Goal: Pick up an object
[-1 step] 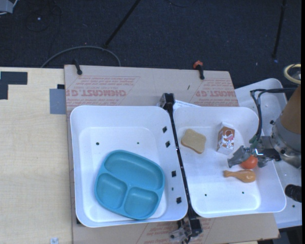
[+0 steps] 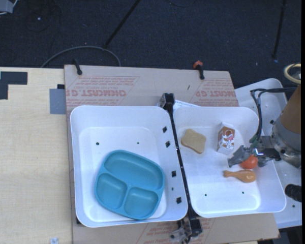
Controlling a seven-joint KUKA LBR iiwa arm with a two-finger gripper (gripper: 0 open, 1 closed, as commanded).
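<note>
On the bench, the left shallow white plastic bin holds a light blue plastic tray with three compartments, while the right shallow white plastic bin holds a tan slice of toy bread, a small white milk carton with a brown-and-red print standing upright, and a tan toy chicken drumstick lying near the right wall. The grey metal end effector reaches in from the right, just above the drumstick, and its fingers are clamped on a small round orange-red toy fruit.
</note>
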